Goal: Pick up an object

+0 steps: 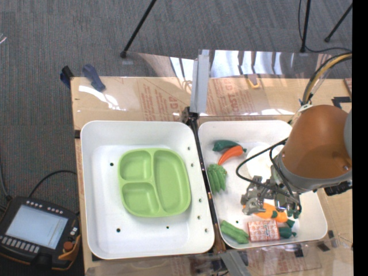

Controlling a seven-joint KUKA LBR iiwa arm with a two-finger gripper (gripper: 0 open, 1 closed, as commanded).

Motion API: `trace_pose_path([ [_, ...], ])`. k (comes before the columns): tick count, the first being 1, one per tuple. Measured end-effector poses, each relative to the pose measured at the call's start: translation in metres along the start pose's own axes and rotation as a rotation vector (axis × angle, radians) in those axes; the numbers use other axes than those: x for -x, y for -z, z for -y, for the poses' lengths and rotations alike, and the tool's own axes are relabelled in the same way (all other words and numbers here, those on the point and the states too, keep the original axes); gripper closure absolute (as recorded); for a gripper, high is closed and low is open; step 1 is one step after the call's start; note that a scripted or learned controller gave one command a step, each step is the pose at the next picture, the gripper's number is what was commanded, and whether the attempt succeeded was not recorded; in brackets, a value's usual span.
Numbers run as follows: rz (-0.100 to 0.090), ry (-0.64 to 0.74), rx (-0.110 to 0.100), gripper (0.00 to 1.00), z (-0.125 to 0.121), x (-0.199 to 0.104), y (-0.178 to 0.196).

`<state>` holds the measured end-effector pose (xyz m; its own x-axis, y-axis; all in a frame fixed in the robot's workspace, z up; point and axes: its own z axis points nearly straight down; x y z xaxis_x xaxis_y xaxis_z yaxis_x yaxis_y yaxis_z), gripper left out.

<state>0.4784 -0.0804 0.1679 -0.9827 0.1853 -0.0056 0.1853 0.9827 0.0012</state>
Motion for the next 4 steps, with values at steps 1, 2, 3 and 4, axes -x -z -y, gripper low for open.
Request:
trace_pose_path([
  [1,-0.008,-0.078,0.0,1.0,0.001,-0.003,-0.083],
  [2,-0.008,-0.472,-0.003,1.0,0.005,0.022,-0.082],
  [3,0.001,-0.489,0.001,1.0,-0.05,0.059,0.022],
  [4,-0.01,-0.573,-0.005,1.0,-0.089,-0.02,0.017],
])
